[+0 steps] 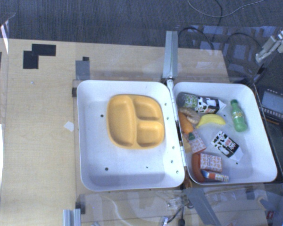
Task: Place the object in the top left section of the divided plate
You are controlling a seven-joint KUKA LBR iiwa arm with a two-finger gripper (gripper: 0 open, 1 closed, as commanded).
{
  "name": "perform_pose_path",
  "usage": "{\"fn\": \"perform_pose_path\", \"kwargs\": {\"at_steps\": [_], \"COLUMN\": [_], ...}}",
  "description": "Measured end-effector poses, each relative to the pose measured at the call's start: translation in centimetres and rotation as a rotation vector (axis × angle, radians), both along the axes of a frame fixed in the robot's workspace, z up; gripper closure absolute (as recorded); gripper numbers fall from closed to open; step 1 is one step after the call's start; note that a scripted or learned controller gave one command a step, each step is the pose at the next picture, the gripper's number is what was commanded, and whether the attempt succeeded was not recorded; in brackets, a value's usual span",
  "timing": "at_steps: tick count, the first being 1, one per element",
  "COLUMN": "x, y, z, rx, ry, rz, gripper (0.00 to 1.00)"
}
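A yellow divided plate (134,121) lies in the left white bin (92,164). It has one long section on its left and two smaller sections on its right, all bare. The right white bin (254,98) holds several loose objects: a green bottle (238,117), a banana (210,120), a black-and-white carton (207,105), a cow-patterned packet (225,144) and a red-and-white box (211,162). My gripper (275,42) hangs at the top right of the view, beyond the right bin's far corner and well away from both bins.
A metal divider post (170,55) stands behind the seam between the bins. An orange item (185,124) and a small tube (214,175) lie along the right bin's left and front sides. Black cables (212,4) trail on the floor behind the bench.
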State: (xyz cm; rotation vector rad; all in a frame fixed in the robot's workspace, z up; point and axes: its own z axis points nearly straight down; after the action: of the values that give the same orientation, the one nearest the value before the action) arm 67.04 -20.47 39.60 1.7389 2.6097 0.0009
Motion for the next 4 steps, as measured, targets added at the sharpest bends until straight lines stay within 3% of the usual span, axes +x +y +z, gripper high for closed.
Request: {"fn": "perform_pose_path", "kwargs": {"at_steps": [1, 2, 3, 4], "x": [0.0, 0.0, -1.0, -0.7], "y": [0.1, 0.0, 0.0, 0.1], "z": [4.0, 4.0, 1.7, 4.1], "rx": [-0.003, -0.003, -0.004, -0.007], "ry": [-0.005, -0.004, -0.001, -0.004], "rz": [0.227, 0.441, 0.683, 0.849], "gripper": [0.00, 0.00, 0.00, 0.00]}}
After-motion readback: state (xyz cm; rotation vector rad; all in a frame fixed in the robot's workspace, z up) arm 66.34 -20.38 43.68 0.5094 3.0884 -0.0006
